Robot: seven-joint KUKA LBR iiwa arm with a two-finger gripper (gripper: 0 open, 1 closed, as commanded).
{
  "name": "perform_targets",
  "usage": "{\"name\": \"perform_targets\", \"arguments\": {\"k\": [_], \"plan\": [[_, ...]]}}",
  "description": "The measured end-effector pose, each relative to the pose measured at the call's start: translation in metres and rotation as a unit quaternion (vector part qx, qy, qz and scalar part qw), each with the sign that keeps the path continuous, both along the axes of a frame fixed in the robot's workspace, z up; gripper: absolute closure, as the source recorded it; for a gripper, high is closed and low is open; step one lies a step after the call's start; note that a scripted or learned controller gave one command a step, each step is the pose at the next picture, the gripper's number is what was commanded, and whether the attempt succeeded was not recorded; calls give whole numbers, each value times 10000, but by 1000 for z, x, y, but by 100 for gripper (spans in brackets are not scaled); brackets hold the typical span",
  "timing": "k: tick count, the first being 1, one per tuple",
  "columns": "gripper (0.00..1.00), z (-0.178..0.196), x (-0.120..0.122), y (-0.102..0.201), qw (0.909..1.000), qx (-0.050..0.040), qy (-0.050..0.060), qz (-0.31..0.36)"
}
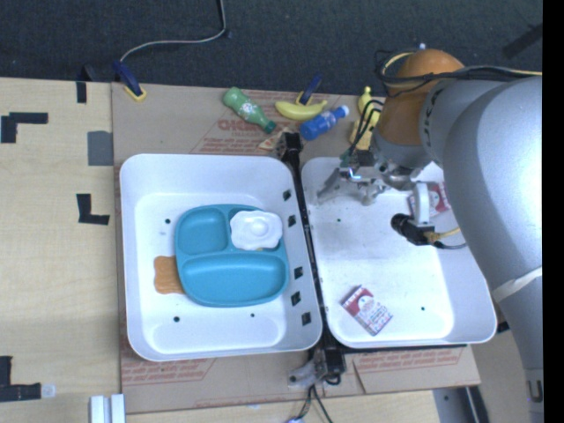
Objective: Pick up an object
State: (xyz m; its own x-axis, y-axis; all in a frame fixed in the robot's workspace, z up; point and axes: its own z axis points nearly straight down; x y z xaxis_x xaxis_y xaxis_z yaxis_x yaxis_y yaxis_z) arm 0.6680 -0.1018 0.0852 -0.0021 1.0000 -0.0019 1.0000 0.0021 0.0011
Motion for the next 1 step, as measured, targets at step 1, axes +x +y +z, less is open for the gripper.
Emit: {"name": "perform_targets", "arguments": {"k": [1], "plan": [[0,0,-3,-16,10000,-1,-3,-6]]}}
